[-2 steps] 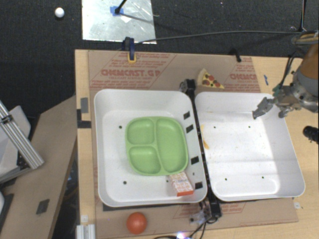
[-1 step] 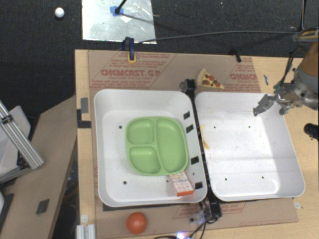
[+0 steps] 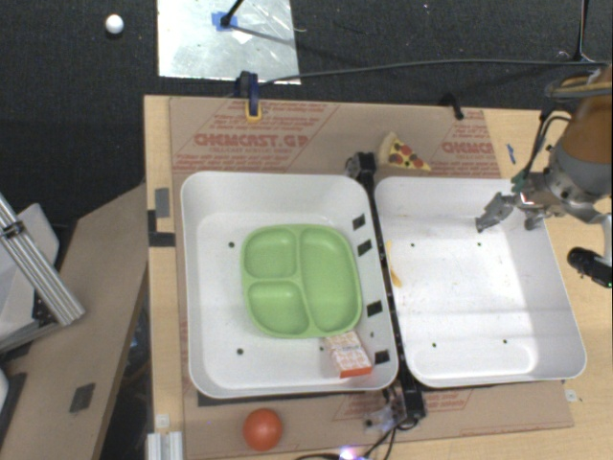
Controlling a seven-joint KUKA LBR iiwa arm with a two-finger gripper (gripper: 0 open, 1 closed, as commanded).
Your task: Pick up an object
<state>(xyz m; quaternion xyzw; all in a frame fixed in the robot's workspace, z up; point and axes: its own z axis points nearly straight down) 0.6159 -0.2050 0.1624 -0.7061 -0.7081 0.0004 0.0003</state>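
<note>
Brown board is covering the worktop under two white bins; the tool, fingers spread and holding nothing, is hovering over the right bin, while the green tray and small carton are lying well off in the left bin

The divided plate lies in the left bin, with a small box just before it. Right of that bin sits the second bin, the hand over its far edge. A pizza slice lies behind the bins and a ball before the left bin, both on the worktop.
</note>
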